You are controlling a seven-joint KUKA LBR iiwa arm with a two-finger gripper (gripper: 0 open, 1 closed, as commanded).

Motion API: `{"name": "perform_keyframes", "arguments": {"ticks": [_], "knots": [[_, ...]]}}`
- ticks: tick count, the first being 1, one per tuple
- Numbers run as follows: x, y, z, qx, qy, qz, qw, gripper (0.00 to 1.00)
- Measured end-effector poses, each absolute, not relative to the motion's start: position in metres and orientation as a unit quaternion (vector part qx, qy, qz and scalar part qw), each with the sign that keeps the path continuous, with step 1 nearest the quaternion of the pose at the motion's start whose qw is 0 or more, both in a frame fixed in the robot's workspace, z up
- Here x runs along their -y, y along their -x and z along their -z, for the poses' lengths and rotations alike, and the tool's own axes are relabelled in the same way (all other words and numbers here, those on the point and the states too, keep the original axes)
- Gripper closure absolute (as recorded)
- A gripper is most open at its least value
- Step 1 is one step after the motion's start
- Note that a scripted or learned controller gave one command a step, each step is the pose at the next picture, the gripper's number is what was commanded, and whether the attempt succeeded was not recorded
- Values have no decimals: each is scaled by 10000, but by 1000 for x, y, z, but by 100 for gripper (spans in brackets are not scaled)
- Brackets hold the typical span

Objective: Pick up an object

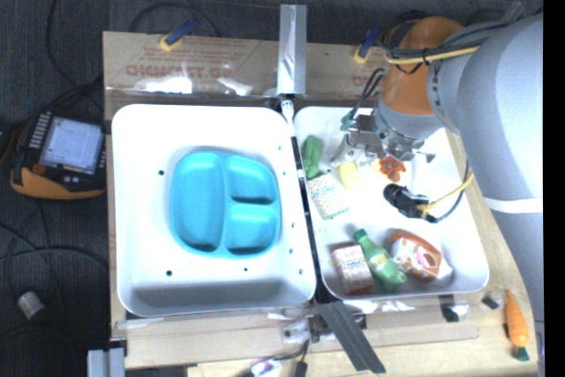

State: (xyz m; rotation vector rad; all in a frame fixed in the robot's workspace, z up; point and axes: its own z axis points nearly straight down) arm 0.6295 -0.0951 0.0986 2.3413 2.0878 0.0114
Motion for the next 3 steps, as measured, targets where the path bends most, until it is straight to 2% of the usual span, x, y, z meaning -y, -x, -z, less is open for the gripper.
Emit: {"name": "perform_keyframes", "arguments": {"ticks": [1,2,3], "knots": [[41,-644,-200,-7001,-7140,10,-1,100],[5,-636,-183,-7648,-6443,17,-7,100],[4,-635,-191,-7651,-6439,16,-24,100]]}}
